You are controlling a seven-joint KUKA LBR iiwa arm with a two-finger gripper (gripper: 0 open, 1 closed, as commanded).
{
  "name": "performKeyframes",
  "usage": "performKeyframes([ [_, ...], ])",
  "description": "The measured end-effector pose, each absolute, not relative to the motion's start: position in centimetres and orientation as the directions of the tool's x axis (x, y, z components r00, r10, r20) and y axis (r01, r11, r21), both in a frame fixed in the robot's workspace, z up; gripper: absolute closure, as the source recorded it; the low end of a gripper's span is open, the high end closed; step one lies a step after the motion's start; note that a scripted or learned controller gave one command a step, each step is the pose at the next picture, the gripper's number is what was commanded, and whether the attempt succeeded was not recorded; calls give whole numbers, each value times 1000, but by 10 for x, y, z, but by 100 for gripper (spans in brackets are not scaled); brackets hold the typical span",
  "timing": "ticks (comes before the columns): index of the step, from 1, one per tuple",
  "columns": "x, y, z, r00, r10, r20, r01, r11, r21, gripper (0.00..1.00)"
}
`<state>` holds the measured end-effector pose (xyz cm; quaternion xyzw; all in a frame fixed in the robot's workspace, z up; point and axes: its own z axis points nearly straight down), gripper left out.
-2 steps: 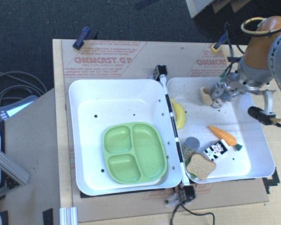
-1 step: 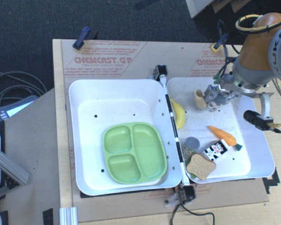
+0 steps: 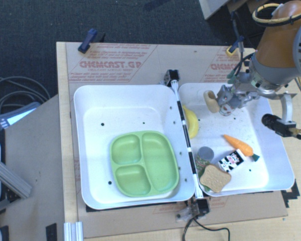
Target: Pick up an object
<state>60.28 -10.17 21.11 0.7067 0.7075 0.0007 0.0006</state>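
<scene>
Gripper [image 3: 226,106] near right bin [image 3: 271,185] far rim.

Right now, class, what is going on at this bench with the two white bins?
A grey robot arm with an orange band reaches in from the right, its gripper low over the far end of the right white bin, close to a small tan object. Further along that bin lie a yellow banana-like piece, an orange toy carrot, a slice of toy bread and a black-and-white block. The left white bin holds a green divided plate. Nothing looks lifted yet.
</scene>
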Motion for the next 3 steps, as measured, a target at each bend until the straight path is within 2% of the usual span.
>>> performKeyframes([
  [1, 561, -43, 238, -2, 1000, 1, 1000, 2, -2, 100],
  [2, 566, -4, 245, -1, 1000, 0, 1000, 1, 1, 100],
  [3, 544, 5, 237, 0, 1000, 1, 1000, 0, -3, 100],
])
